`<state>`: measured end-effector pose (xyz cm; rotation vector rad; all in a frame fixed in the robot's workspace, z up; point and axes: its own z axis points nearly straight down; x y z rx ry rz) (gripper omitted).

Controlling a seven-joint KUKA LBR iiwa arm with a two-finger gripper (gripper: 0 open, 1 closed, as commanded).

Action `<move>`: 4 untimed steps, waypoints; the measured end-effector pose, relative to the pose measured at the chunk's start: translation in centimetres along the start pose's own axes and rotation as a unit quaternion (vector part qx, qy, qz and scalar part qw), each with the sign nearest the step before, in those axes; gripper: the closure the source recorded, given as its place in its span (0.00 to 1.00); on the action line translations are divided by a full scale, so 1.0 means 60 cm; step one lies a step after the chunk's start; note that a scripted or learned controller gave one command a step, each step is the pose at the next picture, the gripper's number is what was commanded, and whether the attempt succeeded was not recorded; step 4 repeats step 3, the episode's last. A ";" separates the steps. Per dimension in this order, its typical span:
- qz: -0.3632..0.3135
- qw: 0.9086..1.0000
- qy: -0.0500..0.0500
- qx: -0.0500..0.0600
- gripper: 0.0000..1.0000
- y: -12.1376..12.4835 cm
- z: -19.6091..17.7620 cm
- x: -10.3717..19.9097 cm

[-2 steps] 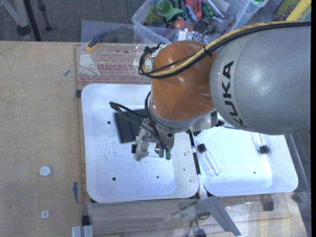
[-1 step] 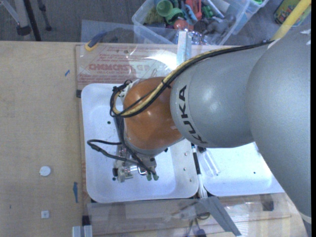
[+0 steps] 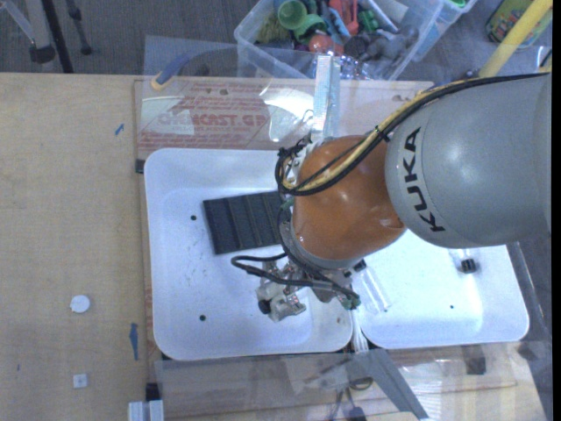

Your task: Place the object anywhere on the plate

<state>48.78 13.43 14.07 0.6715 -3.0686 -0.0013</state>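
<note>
1. Pale wooden bench (image 3: 70,191) bearing two white bins; a clear tub of toys (image 3: 351,11) stands behind.
2. Left bin (image 3: 166,261): a dark ribbed slab (image 3: 241,222), taken here as the plate, lies partly under the arm.
3. Gripper (image 3: 282,303): over the left bin, just below the slab. Whether it is open, closed or carrying anything cannot be told.
4. Small black object (image 3: 467,265): probably the task's thing, in the right bin (image 3: 500,323), well apart from the gripper.
5. Risk: a release here would probably land on bare bin floor, or deliver nothing.
</note>
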 end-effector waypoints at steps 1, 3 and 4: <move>0.011 1.000 -0.008 -0.004 1.00 -0.032 0.084 0.007; -0.167 0.986 -0.008 0.000 1.00 -0.039 0.085 0.013; -0.167 0.986 -0.008 0.000 1.00 -0.039 0.085 0.013</move>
